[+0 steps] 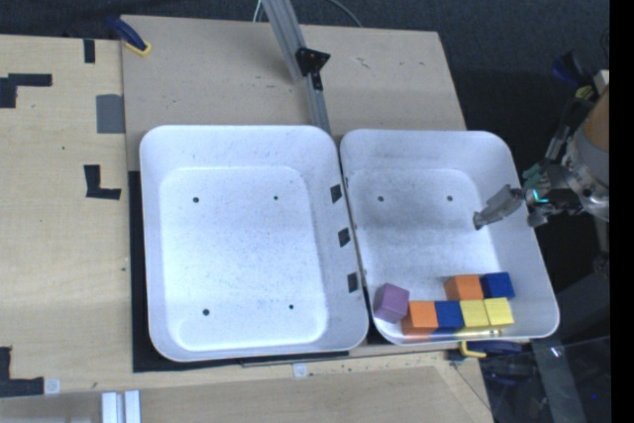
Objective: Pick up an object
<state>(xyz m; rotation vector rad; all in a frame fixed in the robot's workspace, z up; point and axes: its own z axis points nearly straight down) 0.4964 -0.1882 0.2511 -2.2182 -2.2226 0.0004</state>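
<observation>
1. Blocks are our targets: they sit packed in the near corner of the right bin (436,154), well below and slightly left of the gripper (492,209) in the camera view. The cluster holds a purple block (392,300), two orange blocks (463,287), two blue blocks (496,284) and two yellow blocks (475,313).
2. We judge they lie there because the bin floor slopes or because loose pieces drift to the wall; pressed side against side, they leave little room for fingers.
3. We see the gripper poised over the right rim of the right bin, well apart from every block, with nothing visible in its grasp. How far it is spread we cannot tell; it shows as one grey sliver.
4. We read this pose as a waiting or approach stance at the bin's edge, keeping the bins in plain sight for the overhead camera.
5. The purple block stands a little apart at the cluster's far-left end, farthest from the gripper, so we judge it the easiest to grasp cleanly.
6. The left bin (238,139) lies far to the gripper's left.
</observation>
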